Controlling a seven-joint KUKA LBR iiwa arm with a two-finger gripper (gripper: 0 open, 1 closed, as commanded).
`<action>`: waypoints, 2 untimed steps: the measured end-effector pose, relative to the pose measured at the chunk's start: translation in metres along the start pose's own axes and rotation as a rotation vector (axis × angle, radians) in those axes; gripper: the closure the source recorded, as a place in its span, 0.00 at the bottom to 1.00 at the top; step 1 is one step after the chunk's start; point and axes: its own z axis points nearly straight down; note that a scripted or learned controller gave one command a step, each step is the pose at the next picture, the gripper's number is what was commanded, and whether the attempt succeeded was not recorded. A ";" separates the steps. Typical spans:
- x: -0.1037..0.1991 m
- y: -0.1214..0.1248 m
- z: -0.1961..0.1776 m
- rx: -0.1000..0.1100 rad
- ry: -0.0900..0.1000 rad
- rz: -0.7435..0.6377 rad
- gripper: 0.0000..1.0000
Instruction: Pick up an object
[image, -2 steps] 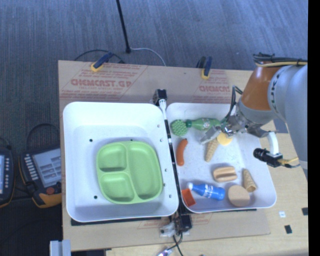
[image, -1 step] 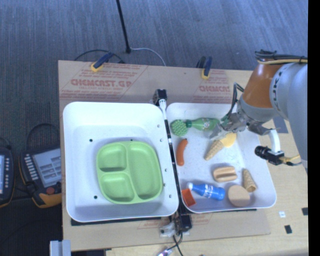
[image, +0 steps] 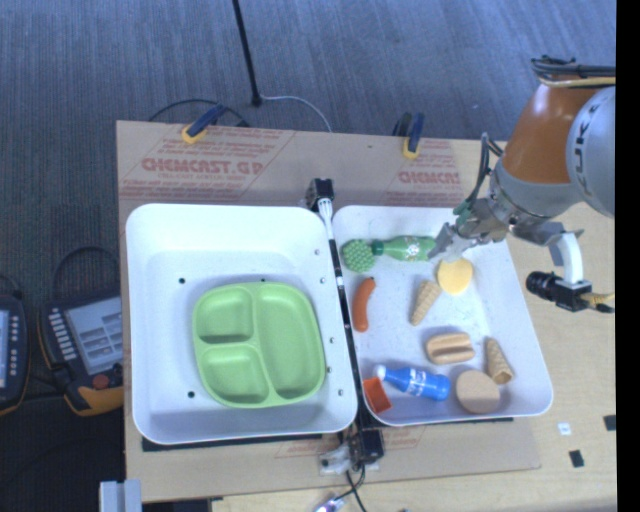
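Observation:
My gripper (image: 447, 243) hangs low over the far part of the right bin (image: 530, 330). It sits at the cap end of a green bottle (image: 400, 247) that lies on its side, and just above a yellow piece (image: 455, 276). The wrist hides the gripper's tips. A green round toy (image: 356, 255) lies at the bottle's left end. Below are an ice-cream cone (image: 425, 300), an orange carrot (image: 362, 303), a hot dog (image: 449, 347), a second cone (image: 497, 361), a blue bottle (image: 415, 382) and a tan round piece (image: 478, 392).
The left bin (image: 160, 250) holds a green divided plate (image: 262, 343). An orange piece (image: 375, 397) lies at the right bin's near-left corner. A black fitting (image: 560, 285) sticks out beside the arm over the bin's right rim. Clamps sit on the board's far edge.

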 end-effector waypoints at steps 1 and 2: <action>0.000 -0.001 0.001 0.002 0.001 0.000 0.00; 0.036 0.002 0.106 -0.001 0.000 -0.016 0.00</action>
